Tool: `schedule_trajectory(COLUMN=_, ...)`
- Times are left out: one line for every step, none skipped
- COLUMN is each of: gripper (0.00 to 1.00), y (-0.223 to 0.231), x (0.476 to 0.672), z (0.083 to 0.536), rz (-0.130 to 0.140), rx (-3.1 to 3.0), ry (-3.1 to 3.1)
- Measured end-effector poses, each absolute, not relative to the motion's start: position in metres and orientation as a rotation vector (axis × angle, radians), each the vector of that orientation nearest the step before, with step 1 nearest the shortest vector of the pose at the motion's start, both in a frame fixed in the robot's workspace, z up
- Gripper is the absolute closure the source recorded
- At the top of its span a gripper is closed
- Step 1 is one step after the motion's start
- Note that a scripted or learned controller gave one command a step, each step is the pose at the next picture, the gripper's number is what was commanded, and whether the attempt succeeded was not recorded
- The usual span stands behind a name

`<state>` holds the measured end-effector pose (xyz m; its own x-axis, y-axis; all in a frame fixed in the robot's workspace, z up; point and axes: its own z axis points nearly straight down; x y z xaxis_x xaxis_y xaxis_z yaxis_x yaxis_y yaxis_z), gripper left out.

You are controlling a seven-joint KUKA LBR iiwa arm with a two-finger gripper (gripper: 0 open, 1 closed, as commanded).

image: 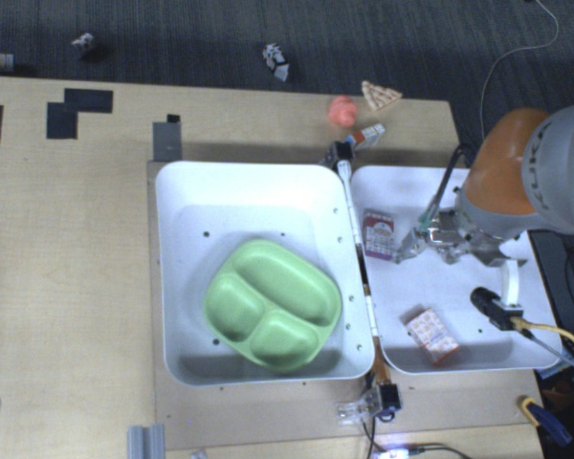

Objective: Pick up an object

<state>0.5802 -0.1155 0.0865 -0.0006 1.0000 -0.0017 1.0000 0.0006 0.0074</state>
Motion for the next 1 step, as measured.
schedule_trajectory(gripper=0.0, y=-0.1249, x=0.4968, z=0.0872, rz=0.007, rx=2.215, ry=2.217)
